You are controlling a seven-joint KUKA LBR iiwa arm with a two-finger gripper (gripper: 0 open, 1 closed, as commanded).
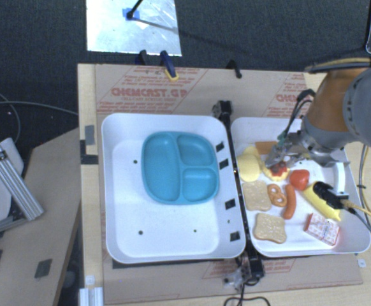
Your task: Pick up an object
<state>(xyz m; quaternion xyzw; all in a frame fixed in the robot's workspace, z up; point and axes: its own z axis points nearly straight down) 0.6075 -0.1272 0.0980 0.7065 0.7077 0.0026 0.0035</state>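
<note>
The claw point(280, 160) hangs low in the right bin point(351, 234), above a small red toy point(278, 170); its grip I cannot tell. The bench point(192, 85) is brown board over dark carpet point(32, 43).

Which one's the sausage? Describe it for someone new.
Look in the right bin, among the toy food. The sausage lies right of the pretzel, below the tomato. It is the only long, thin, orange-red piece.

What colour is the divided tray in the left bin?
Light blue tray, seen in the camera view.
</note>
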